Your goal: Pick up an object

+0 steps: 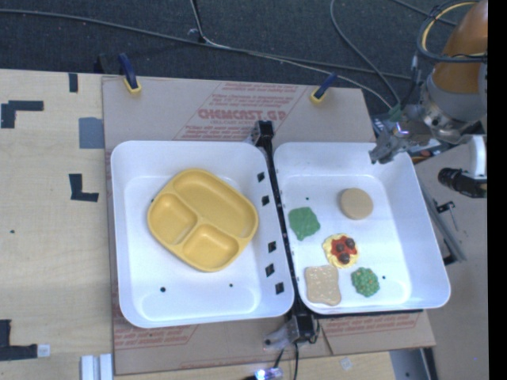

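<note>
Sitting at 6 o'clock in the right bin (396, 236): a flat tan toast piece (322, 285), with a bumpy green lump (365, 282) just beside it at 5 o'clock.
Middle of right bin: a yellow round piece with red spots (341, 250), touching nothing I can see.
Left side of right bin: a green leafy piece (303, 222) at 9 o'clock, near the wall.
Far part of right bin: a round tan cookie shape (356, 203) at 12 o'clock, with nothing on top of it.
Left bin (135, 291): one yellow tray (203, 218) with three parts, lying tilted in the middle.
Between the bins: a black strip (273, 212) runs from 6 to 12 o'clock.
Gripper (388, 145): over the far rim of the right bin at 1 o'clock, up past the cookie shape and apart from it. I cannot tell if it is open or closed. I see nothing in it.
Under the bins: a brown cardboard sheet (238, 105), with a blue and yellow clamp (129, 76) at 11 o'clock.
Farthest: a thin cable (194, 24) on the dark floor.
</note>
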